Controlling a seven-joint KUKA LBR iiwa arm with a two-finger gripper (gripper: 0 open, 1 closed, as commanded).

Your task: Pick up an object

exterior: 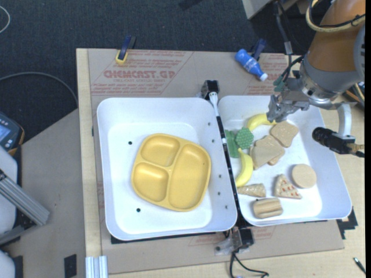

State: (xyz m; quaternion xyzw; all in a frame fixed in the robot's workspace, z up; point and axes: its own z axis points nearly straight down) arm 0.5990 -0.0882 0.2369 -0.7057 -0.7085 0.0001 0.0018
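Note:
My gripper hangs over the back of the right bin, just above a yellow banana piece and beside a tan bread slice. More toy food lies in that bin: a second bread slice, a green broccoli on a green piece, a long yellow banana, a round cracker, a pizza slice, a small wedge and a tan roll. I see nothing between the fingers.
The left bin holds a yellow divided plate. A blue bottle and a blue-yellow clamp lie on the board behind the bins. A black divider strip runs between the bins.

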